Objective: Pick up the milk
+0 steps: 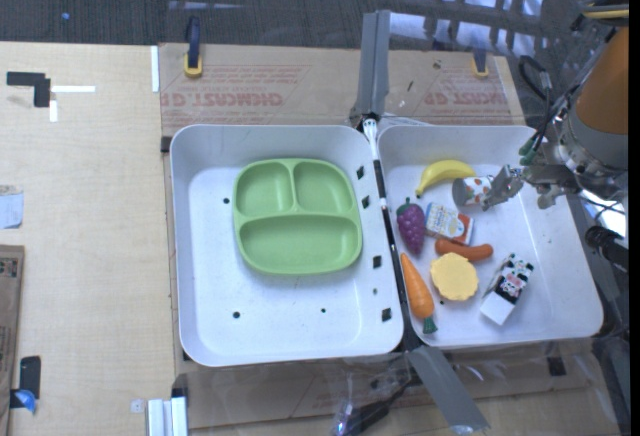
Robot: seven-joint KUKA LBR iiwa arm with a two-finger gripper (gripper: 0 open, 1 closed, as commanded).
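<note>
The milk [508, 288] is a small white carton with black cow patches, lying tilted near the front right corner of the right bin [570, 254]. My gripper [500, 186] hangs over the back of the same bin, up and a little left of the milk and well apart from it. A small grey and red object [471, 191] sits right at the gripper's tip. The arm comes in from the right, its orange band [606, 94] at the frame's edge.
The right bin also holds a banana [444, 172], purple grapes [410, 225], a small white and orange packet [444, 220], an orange sausage [464, 248], a carrot [417, 287] and a yellow round piece [454, 277]. A green divided plate [297, 215] lies in the left bin [200, 314].
</note>
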